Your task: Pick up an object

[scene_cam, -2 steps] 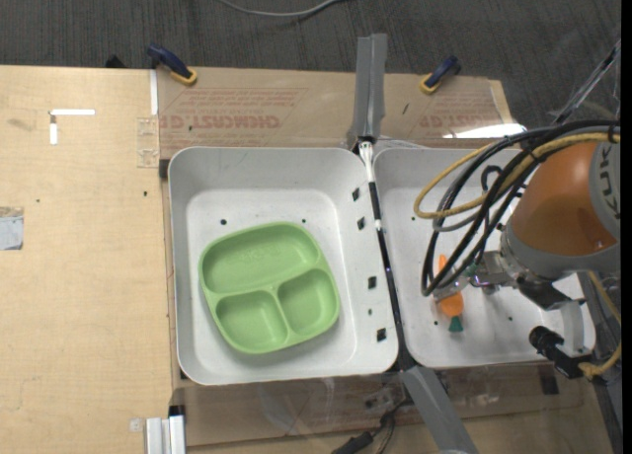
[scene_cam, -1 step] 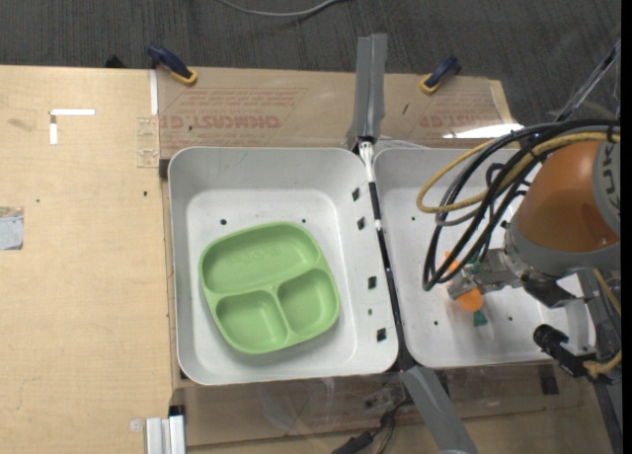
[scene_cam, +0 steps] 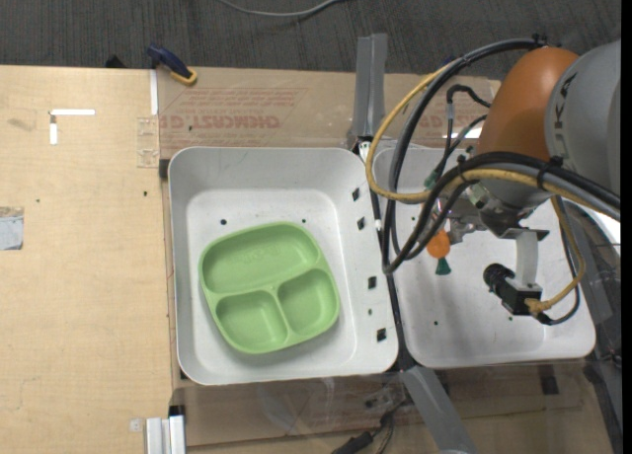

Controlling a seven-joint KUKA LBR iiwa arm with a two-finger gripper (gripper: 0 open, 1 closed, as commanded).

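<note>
A small orange object (scene_cam: 436, 243) with a green tip lies in the right bin (scene_cam: 474, 339) near its left wall. My gripper (scene_cam: 472, 217) hangs over that bin just to the right of the orange object, largely covered by the wrist and looping cables. A black part (scene_cam: 509, 291) sits below the wrist over the bin floor; I cannot tell whether it is a loose object or part of the arm. A green divided plate (scene_cam: 269, 286) lies in the left bin (scene_cam: 188, 245).
Thick cables (scene_cam: 415, 186) loop across the wall between the two bins. The grey arm with its orange band (scene_cam: 523, 97) covers the back of the right bin. Brown board (scene_cam: 69, 245) lies left of the bins.
</note>
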